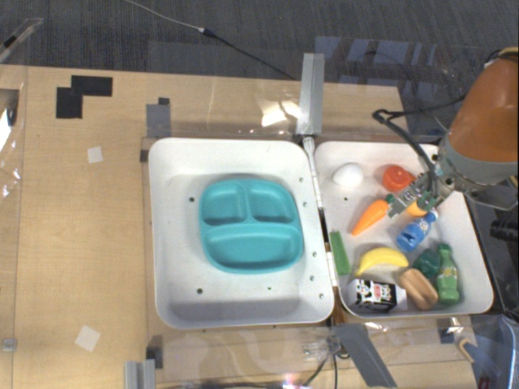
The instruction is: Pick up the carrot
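The end effector (415, 194) hangs low in the right bin (478, 298), seemingly to grasp; I cannot tell how its fingers stand. The carrot (371, 215) lies just left of it, the blue bottle (414, 234) directly below.

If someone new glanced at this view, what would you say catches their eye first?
Probably the teal divided tray, alone in the left bin. Next, the heap of toy food in the right bin, where the orange carrot lies just left of the gripper and above a yellow banana.
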Tool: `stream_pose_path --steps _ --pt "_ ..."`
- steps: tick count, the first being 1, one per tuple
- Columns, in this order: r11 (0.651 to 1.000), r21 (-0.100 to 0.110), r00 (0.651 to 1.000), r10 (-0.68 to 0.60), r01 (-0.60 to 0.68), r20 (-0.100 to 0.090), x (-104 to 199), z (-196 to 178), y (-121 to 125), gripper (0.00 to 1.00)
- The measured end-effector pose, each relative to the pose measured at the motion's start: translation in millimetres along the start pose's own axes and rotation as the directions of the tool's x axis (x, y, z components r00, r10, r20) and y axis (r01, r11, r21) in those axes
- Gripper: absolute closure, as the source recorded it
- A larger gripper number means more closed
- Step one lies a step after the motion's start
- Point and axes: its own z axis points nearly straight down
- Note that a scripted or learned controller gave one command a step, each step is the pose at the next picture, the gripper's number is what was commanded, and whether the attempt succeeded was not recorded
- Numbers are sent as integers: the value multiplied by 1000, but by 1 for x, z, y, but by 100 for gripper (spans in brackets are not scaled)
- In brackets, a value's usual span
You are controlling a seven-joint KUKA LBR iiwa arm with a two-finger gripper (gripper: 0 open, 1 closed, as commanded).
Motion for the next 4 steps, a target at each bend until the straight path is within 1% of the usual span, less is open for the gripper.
stream_pose_path --steps 1,2,3,4 --pt "996 -4 996 -93 93 0 5 108 19 100" --pt "965 -7 965 -261 261 -1 73 29 66 100" --pt "928 -2 928 -372 372 4 -30 -72 65 100" --pt "927 -2 927 -376 376 -3 -27 -68 67 0"
